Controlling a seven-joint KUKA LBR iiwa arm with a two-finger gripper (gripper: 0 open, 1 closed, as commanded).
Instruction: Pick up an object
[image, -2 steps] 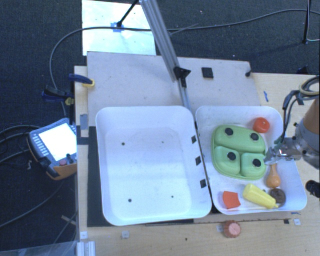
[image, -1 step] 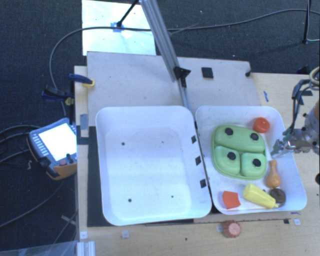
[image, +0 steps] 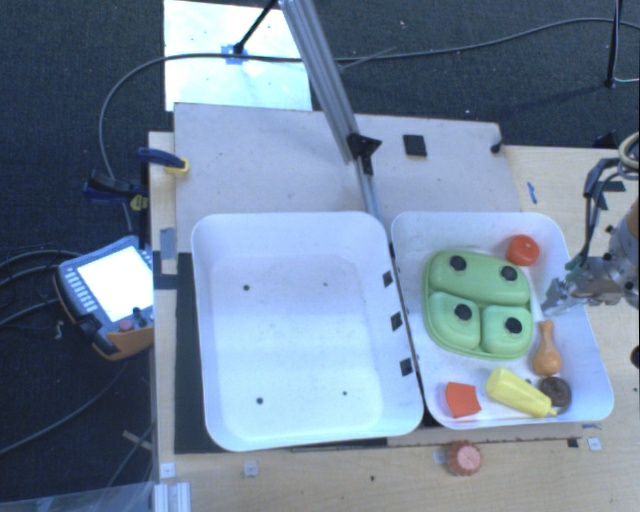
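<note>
While the pincer (image: 562, 296) hangs over the right bin's (image: 600, 375) outer rim, every pickable thing lies to its left or below.
Nearest are the orange gourd (image: 546, 349) just below, long axis upright in the view, and the red ball (image: 522, 249) above-left; whether the pincer is apart or together, I cannot tell, being blurred and cut off.

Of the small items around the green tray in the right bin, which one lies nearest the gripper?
The tan pear-shaped piece, just below the gripper by the right rim. The red ball sits slightly farther; the others lie lower.
</note>
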